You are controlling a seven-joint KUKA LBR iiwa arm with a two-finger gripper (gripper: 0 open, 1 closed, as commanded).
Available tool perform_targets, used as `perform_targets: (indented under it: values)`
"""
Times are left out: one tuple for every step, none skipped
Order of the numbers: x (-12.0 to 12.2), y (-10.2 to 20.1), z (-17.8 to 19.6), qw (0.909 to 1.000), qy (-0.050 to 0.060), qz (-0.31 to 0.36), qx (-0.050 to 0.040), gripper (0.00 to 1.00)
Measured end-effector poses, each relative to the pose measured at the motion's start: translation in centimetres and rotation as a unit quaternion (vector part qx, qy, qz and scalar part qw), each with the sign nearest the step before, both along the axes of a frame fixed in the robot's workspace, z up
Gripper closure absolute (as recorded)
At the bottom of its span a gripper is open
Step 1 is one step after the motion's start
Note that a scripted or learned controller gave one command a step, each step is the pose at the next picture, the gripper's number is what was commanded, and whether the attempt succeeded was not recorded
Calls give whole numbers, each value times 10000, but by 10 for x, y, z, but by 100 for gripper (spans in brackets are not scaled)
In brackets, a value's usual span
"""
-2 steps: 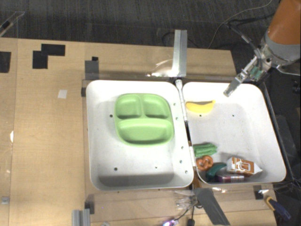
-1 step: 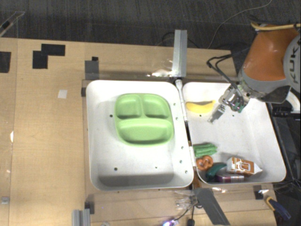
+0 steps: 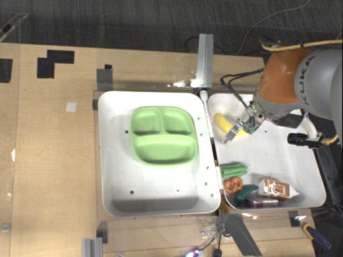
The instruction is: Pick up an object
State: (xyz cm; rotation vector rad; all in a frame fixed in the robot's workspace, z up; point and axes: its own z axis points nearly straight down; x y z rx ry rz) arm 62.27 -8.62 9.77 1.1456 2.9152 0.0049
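Looking down on your desk (image 3: 53, 143), you have two white bins side by side. Your left bin (image 3: 115, 191) carries a green divided tray (image 3: 162, 134), sitting a little toward the far edge, upright, three compartments showing. Your right bin (image 3: 289, 159) is where the action is. The arm (image 3: 300, 84) comes in from the right, orange band above the wrist, and the gripper (image 3: 239, 128) is down in the far left corner of that bin, right by the wall shared with the left bin. A yellow object (image 3: 223, 123) lies there, and the gripper tip is touching or overlapping its near end. Whether that yellow object is actually between the fingers, you cannot tell from this angle, and how wide the gripper stands is just as unclear.

Along the near edge of the right bin you have a cluster: a green toy (image 3: 233, 170) by the left wall, a brown pretzel-shaped piece (image 3: 233, 185) just in front of it, a dark teal item (image 3: 245, 195) beside that, a purple marker (image 3: 263, 201) lying flat along the near wall, and a small white and brown carton (image 3: 275, 188) toward the middle of that edge. All of these sit well apart from the gripper.
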Motion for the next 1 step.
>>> perform_targets:
  values:
    - [3,1,13,10000,-42,2,7,100]
